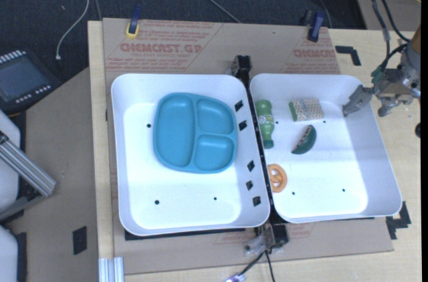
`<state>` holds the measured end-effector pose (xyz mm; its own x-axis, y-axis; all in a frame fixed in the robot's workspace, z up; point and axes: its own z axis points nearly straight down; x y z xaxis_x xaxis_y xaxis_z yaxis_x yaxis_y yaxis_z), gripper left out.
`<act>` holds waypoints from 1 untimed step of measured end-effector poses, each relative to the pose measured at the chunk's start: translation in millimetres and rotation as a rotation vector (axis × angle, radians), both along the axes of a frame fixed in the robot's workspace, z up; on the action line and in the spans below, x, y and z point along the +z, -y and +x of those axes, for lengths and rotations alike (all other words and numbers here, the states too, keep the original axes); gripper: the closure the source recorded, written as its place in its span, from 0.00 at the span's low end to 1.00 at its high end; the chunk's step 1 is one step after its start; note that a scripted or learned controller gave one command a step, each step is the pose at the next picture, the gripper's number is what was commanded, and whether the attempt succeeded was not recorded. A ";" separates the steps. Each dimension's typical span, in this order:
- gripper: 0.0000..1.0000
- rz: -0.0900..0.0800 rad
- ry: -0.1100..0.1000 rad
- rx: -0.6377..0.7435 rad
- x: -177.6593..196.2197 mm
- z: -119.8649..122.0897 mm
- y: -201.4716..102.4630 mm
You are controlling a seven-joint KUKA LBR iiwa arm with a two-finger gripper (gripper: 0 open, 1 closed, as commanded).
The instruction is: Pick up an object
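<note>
Two shallow white bins sit side by side on a brown board printed with "CHEMCAST GP" in faded red, once over each bin; the right-hand print is partly hidden. The left bin (pixel 134 200) holds a blue divided plate (pixel 195 132) with three compartments, lying flat in its upper middle.

The right bin (pixel 361 187) holds four small things. A green bottle (pixel 265 123) lies beside the bin's left wall, its long axis running nearly up and down the view, cap end seemingly toward the bottom; its label is too small to read. A speckled sponge-like block (pixel 307 109) lies to the right of it, long axis across the view. Below that block a dark green wedge (pixel 304 140), curved like a melon slice, slants from upper right to lower left. A small orange pretzel (pixel 277 176) lies near the left wall, toward the bin's lower part.

The gripper (pixel 369 102) hangs at the right bin's upper right rim, the arm coming in from the right edge. Its fingers look spread apart, nothing between them, though the view is poor.
</note>
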<state>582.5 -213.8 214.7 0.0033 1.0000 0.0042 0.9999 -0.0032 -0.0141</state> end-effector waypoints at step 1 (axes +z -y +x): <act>0.00 -0.004 0.014 0.004 7.7 3.1 -0.6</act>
<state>585.6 -213.2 222.4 -0.0006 1.0000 0.0007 1.0000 0.0006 -0.0005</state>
